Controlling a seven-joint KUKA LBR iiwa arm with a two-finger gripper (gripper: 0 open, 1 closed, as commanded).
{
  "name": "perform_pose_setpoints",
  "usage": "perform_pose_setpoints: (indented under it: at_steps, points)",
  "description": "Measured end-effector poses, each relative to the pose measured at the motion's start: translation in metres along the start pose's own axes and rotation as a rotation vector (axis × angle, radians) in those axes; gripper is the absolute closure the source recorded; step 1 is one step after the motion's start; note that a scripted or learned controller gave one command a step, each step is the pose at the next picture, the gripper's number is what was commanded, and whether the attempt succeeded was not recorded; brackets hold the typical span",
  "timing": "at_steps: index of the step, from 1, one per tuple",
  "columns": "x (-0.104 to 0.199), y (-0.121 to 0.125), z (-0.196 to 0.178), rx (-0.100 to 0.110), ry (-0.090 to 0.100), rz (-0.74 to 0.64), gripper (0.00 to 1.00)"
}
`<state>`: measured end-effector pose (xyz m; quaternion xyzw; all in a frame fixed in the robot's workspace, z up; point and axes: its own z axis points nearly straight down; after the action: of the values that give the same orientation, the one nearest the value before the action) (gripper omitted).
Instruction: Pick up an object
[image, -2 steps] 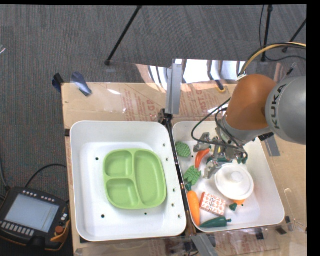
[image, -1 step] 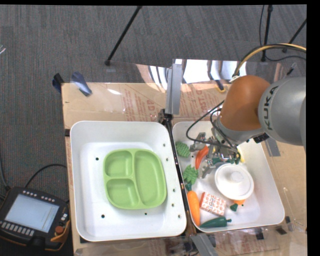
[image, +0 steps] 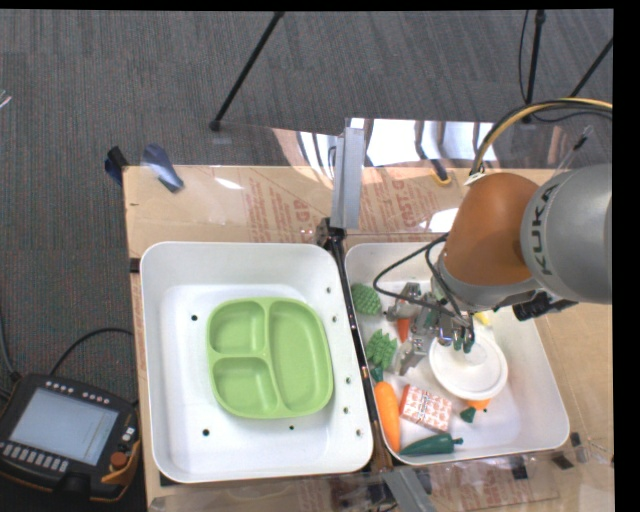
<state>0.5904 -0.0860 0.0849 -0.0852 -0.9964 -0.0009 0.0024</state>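
Note:
My gripper (image: 425, 338) hangs low in the right bin (image: 548, 400), over its middle, under the orange wrist band. Right beneath and beside it lie a white round dish (image: 470, 370), a green knobbly toy (image: 381, 350) to its left and another green piece (image: 366, 298) near the bin's back-left corner. In front of it lie an orange carrot (image: 387, 414), a red-and-white box (image: 426, 407) and a dark green pepper (image: 433, 445). No object shows between the fingers.
The left bin (image: 170, 400) holds a light green divided plate (image: 270, 357). A metal post (image: 345, 180) rises behind the bins' shared wall. A teach pendant (image: 60, 430) lies on the floor at lower left.

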Motion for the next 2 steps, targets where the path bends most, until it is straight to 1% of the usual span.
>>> perform_pose_setpoints:
  at_steps: [1, 2]
  points:
    - [0.0034, 0.0006, 0.0006, 0.001, 0.002, 0.008, 0.00]
    - [-0.0012, 0.0010, -0.0003, 0.000, -0.003, 0.082, 0.00]
